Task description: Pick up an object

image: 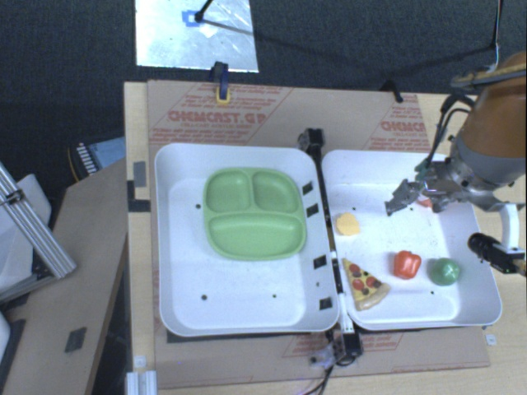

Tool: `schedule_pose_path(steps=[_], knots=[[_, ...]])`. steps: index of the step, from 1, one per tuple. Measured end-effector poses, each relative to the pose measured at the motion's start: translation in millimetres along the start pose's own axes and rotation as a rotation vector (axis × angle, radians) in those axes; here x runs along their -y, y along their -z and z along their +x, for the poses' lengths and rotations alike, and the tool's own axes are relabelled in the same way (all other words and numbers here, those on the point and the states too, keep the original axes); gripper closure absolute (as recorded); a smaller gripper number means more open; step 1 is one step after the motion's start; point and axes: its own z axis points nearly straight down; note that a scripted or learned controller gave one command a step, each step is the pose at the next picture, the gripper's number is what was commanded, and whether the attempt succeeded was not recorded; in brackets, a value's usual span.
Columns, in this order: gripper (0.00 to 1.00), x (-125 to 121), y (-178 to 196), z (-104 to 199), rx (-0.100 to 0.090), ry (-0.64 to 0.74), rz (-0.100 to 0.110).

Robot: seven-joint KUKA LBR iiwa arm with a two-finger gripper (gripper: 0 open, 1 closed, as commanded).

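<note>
The gripper (405,197) hangs over the right bin (469,315); whether it grasps anything I cannot tell, and a small red thing (426,202) beside it is half hidden. The yellow piece (348,224), pizza slice (365,284), red pepper (407,264) and green ball (445,271) lie apart on the bin floor. The green divided plate (254,214) sits mid left bin (181,303), well off its walls.
</note>
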Motion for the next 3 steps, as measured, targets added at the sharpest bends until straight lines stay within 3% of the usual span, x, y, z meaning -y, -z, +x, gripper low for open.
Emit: schedule_pose_path(steps=[3], knots=[[0.0, 12.9, -142.6, 2.3, -0.001, -0.003, 0.003]])
